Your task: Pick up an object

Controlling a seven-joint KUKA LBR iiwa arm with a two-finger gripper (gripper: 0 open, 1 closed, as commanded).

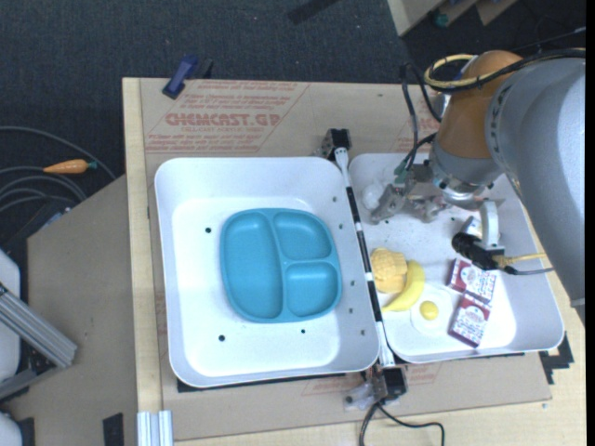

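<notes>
gripper hovering in right bin, grasp state impossible to tell | board reading "CHEMCAST GP" | blue tray sitting in left bin

Two bins sit side by side on the worktop, touching along their inner edges. The left bin holds a divided plate at its centre. In the right bin, a toy corn cob lies against the left wall, a banana just beside it, a fried egg toward the front edge, and two small packets toward the right. The gripper hangs over that bin's rear left corner.
</notes>
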